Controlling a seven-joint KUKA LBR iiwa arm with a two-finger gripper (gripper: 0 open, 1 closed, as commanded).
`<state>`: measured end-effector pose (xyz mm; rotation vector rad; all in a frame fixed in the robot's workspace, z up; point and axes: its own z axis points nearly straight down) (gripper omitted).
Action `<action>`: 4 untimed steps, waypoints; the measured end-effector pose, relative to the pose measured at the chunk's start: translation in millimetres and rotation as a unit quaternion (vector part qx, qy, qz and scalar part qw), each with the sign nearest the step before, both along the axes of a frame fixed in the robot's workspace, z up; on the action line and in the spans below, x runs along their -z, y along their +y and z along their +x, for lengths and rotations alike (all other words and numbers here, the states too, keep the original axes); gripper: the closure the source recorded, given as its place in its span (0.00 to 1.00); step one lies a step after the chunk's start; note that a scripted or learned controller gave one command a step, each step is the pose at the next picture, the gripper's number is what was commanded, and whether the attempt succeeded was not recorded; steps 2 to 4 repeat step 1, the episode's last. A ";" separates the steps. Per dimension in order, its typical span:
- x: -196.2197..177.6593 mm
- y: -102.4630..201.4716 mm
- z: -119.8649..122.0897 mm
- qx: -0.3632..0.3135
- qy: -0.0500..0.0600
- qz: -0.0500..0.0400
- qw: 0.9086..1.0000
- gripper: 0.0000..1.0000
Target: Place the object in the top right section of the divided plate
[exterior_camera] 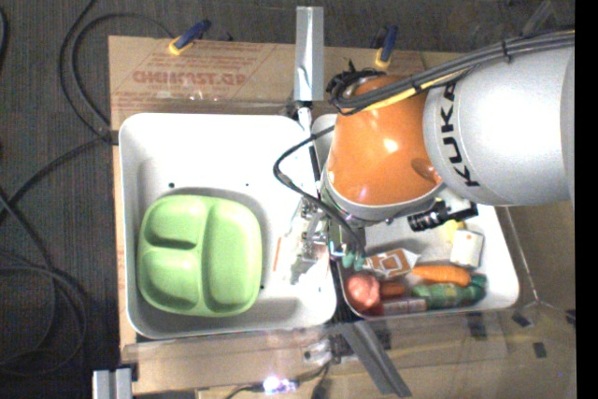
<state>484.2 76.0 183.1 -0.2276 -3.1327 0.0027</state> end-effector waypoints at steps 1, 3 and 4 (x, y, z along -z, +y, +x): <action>0.2 10.0 -1.1 0.130 0.001 0.001 0.991 1.00; 0.2 10.0 -1.1 0.130 0.001 0.001 0.991 1.00; 0.2 10.0 -1.1 0.130 0.001 0.001 0.991 1.00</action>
